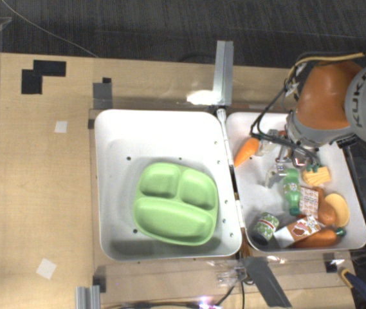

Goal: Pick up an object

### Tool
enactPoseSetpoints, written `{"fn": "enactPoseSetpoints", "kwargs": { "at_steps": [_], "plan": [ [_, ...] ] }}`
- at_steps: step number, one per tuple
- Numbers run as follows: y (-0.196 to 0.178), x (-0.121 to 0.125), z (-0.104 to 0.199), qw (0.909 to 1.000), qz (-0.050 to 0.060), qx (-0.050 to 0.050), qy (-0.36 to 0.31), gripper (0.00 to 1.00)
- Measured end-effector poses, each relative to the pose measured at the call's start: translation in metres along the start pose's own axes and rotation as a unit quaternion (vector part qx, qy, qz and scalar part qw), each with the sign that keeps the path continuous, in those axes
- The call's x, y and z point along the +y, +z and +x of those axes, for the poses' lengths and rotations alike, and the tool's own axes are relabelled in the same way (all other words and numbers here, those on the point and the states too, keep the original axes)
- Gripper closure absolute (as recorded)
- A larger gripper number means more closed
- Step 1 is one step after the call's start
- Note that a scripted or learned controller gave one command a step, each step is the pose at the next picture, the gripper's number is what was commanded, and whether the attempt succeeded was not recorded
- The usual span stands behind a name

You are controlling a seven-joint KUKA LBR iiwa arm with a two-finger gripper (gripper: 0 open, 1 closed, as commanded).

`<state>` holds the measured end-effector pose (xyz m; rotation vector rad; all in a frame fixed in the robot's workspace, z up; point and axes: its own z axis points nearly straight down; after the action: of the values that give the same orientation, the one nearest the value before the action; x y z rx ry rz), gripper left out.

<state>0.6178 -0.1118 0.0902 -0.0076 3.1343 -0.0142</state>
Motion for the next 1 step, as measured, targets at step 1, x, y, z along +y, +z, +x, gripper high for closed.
{"fn": "enactPoseSetpoints", "kwargs": {
  "at_steps": [1],
  "plan": [
    [0.0001,-0.0045,0.0320,0.9993,-0.004,-0.004,0.037,0.00]
  ]
}}
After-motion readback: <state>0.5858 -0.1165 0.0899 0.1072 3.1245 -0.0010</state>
